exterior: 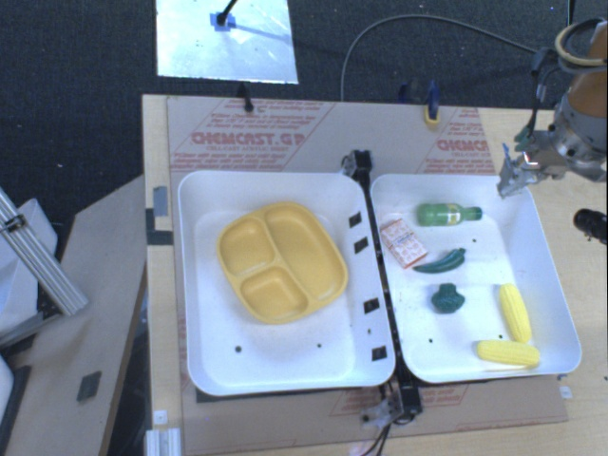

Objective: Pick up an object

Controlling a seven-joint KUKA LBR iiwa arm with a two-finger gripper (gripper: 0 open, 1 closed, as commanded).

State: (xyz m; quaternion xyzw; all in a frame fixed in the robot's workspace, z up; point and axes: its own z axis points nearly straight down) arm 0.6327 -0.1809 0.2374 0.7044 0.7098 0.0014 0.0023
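Near right bin's back wall: green bottle point(448, 215), lying flat, pale label

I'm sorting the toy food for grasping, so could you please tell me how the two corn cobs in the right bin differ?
The upper corn cob lies nearly lengthwise, top to bottom; the lower corn cob lies crosswise along the front wall. The upper one sits nearer the broccoli; the lower one is farther. Both are yellow, similar-sized, lying flat.

Robotics lab: bench point(190, 141), twin white bins point(285, 183), cabling.
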